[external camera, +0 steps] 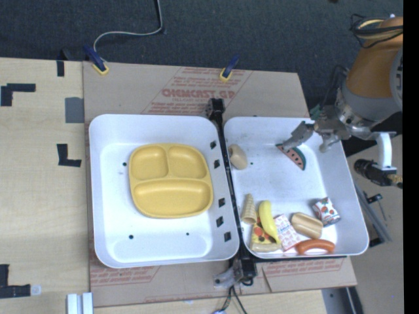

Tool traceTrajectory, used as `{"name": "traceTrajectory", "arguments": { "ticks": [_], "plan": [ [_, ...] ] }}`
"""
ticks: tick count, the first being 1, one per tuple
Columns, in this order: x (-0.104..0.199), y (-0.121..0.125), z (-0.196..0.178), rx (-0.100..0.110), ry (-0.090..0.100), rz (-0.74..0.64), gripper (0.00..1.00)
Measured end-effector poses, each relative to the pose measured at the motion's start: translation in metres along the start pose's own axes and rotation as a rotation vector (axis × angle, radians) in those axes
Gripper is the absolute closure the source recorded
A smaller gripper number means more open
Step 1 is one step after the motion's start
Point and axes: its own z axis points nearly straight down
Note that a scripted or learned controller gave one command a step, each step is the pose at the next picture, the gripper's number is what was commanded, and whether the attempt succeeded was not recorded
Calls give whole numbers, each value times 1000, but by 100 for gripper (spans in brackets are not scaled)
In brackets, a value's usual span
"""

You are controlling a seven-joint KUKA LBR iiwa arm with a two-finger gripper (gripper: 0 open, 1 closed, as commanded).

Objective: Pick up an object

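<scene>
Because the pincer (313, 136) hangs open just above the watermelon slice (294, 156) near the right bin's (347, 195) rim, a slightly off descent could miss. The thin slice might slide away.

Look in your right bin (340, 175): a watermelon slice (294, 156) lies flat near the far wall, a tan round piece (237, 157) sits by the divider, and a banana (266, 218), cone (249, 209), bread roll (306, 224), sausage (315, 246) and small carton (326, 210) crowd the near edge.
</scene>
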Motion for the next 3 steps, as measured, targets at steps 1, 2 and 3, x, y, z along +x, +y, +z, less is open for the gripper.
{"name": "traceTrajectory", "arguments": {
  "ticks": [1, 2, 3],
  "plan": [
    [-54, -32, 71, 2, -1, 2, 0],
    [-35, 27, 140, -6, -2, -1, 0],
    [-36, 27, 130, -8, -5, -1, 100]
  ]
}}
